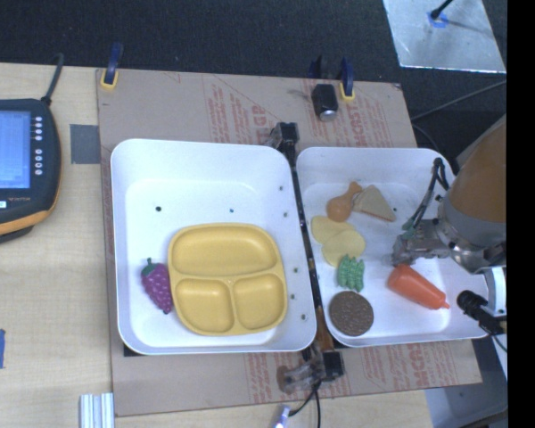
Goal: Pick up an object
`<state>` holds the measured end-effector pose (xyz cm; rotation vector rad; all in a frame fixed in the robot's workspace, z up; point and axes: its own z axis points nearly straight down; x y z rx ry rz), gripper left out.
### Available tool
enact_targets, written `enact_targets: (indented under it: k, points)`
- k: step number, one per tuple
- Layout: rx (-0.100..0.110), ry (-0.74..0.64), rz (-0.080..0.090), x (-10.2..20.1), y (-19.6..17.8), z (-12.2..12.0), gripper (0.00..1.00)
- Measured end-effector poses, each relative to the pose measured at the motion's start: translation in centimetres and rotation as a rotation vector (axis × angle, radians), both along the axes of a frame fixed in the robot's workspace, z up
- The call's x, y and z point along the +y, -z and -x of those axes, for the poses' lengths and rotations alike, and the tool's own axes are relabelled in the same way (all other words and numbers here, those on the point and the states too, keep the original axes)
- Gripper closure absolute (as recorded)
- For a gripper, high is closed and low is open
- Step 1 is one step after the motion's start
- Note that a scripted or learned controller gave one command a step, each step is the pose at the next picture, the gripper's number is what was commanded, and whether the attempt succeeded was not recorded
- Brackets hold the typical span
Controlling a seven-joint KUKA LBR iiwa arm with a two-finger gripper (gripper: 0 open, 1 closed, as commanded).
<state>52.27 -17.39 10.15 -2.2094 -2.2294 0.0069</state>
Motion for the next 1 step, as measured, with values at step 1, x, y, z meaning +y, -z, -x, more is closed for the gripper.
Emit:
enact_targets:
  k: [1]
  points:
    - [0.0, 0.0, 0.0, 0.01, 0.0, 0.0, 0.0]
